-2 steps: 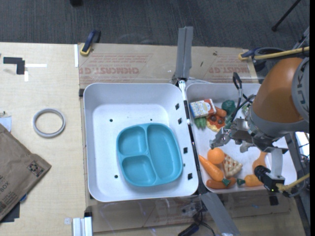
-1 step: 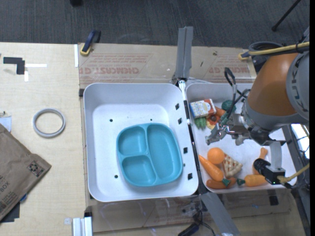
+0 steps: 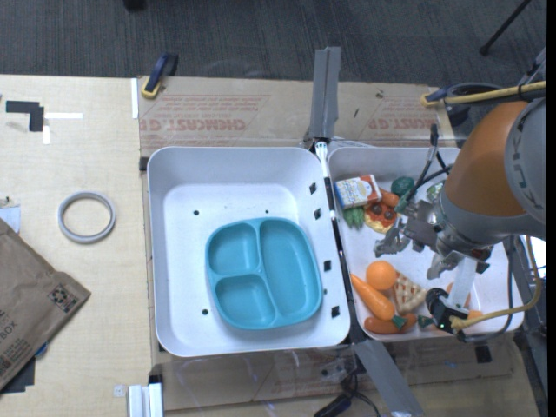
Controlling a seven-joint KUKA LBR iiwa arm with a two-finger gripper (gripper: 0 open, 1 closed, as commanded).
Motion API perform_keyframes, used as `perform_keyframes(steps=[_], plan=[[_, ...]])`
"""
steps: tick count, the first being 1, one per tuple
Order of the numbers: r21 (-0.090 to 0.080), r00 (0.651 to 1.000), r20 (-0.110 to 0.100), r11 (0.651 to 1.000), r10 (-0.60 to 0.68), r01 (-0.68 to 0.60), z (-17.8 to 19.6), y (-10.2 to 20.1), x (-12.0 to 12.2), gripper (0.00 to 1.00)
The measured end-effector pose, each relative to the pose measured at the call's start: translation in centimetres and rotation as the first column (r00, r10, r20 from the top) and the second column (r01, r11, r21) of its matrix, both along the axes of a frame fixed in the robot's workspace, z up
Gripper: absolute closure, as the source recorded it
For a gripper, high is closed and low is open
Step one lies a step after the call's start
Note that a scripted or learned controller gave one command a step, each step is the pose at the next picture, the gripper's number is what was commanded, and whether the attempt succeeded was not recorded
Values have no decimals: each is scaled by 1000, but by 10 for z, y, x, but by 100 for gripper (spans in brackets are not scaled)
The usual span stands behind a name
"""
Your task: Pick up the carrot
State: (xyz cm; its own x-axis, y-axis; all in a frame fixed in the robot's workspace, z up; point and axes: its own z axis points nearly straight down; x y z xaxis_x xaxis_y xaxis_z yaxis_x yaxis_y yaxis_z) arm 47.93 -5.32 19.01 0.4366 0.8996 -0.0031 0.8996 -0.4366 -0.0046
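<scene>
The arm (image 3: 491, 172) covers the right side of the right bin (image 3: 382, 150), hiding whatever lies beneath it, and the wrist partly covers the hand (image 3: 415, 246). A green item (image 3: 402, 185) at the bin's far wall sits partly behind a cable and is too small to name. An orange-red piece (image 3: 382, 325) by the near wall cannot be identified. On the counter (image 3: 78, 146), the picture's left and bottom edges crop a brown cardboard box (image 3: 26, 311).

We see a smooth orange carrot (image 3: 371, 296) that looks like plastic. At nine o'clock from it, the blue plate (image 3: 261, 268) looks like smooth plastic too. Its white bin (image 3: 178, 259) is shiny. The brown cardboard (image 3: 234, 111) looks dull.
</scene>
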Motion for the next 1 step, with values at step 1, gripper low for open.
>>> perform_keyframes(steps=[1], plan=[[2,898,2,898,439,-439,0,5,-2,0]])
